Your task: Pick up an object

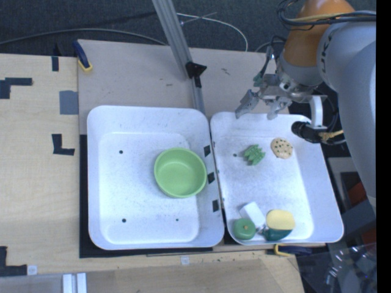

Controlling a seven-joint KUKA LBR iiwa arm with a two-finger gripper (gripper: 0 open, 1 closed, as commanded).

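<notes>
Nothing is picked yet, we judge: our claw (261, 108) hangs with its fingers apart and bare over the right bin's (317, 182) far rim. Just below it lie a green toy (253, 155) and cookie (281, 148), untouched; descent and grasp remain.

bowl (179, 173) in left bin (104, 133), cookie (281, 148) in right bin (317, 182)

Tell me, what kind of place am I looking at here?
Most likely a robotics lab test bench. A grey arm with an orange band reaches over two white bins, its tool above small items such as a cookie and a green bowl. Tape marks dot the bench.
</notes>
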